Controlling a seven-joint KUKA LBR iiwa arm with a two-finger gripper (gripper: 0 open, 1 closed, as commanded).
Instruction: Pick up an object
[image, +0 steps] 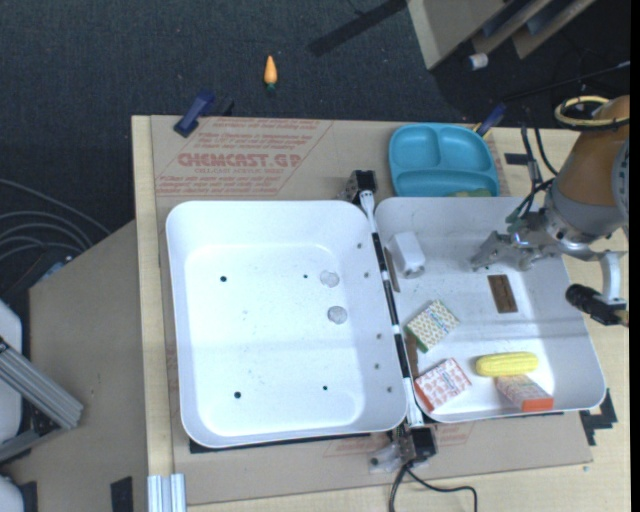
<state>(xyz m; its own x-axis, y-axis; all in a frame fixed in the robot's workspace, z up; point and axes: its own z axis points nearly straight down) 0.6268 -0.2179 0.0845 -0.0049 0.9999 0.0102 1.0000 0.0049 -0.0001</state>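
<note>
The right bin (570, 330) holds several items. A pale grey block (407, 253) lies by its left wall, with a patterned small box (432, 324) and a red-and-white packet (442, 383) below it. A brown bar (503, 293) rests near the middle, a yellow corn cob (505, 364) and a pink-orange block (523, 392) toward the front. My gripper (500, 252) hangs over the bin's upper middle, just above the brown bar and right of the grey block, with nothing seen in it.
The left bin (200, 330) carries two small grey discs (333, 297). A blue divided tray (443, 160) sits on the bench behind the right bin. The arm's orange band (590, 165) and cables occupy the right edge.
</note>
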